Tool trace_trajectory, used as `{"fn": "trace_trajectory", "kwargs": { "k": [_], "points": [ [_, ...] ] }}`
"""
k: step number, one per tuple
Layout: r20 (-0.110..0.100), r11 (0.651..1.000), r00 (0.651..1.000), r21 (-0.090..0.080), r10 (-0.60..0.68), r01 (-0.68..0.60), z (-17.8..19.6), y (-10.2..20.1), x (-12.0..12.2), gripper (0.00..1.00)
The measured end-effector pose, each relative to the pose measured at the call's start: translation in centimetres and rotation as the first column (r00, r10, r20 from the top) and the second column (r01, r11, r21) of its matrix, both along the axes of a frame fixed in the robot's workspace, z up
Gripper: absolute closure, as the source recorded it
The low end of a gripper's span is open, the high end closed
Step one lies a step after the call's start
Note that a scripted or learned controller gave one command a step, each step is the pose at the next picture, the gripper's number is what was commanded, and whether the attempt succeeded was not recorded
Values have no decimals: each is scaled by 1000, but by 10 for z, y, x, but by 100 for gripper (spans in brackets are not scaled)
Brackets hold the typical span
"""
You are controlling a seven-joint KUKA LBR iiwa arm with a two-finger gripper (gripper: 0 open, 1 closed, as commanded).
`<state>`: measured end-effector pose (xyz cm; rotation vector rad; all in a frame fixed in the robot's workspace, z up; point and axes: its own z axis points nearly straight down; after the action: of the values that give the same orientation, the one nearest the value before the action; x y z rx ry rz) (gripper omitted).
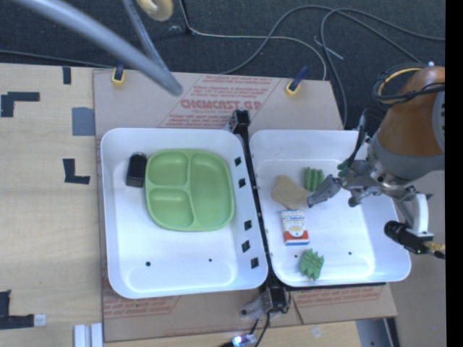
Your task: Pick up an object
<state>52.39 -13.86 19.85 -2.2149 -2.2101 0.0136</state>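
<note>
Cardboard covers the bench under two white bins, and the right bin holds a tan piece, green sticks, a small carton and a green lump. Just right of the sticks hangs the gripper, touching nothing; whether it is open cannot be told. Left of that bin, the other bin holds a green tray and a black block.

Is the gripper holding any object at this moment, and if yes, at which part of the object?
Nothing is held. The gripper hangs over the right bin, beside the green beans, with nothing between its fingers.
</note>
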Motion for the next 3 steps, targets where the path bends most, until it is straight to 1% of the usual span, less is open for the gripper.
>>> {"fn": "trace_trajectory", "kwargs": {
  "k": [1,2,3],
  "points": [
    [13,1000,1000,-2,4,-4,7,0,3,0],
    [8,1000,1000,-2,3,-3,-39,2,-5,0],
    [8,1000,1000,-2,3,-3,-84,0,-4,0]
  ]
}}
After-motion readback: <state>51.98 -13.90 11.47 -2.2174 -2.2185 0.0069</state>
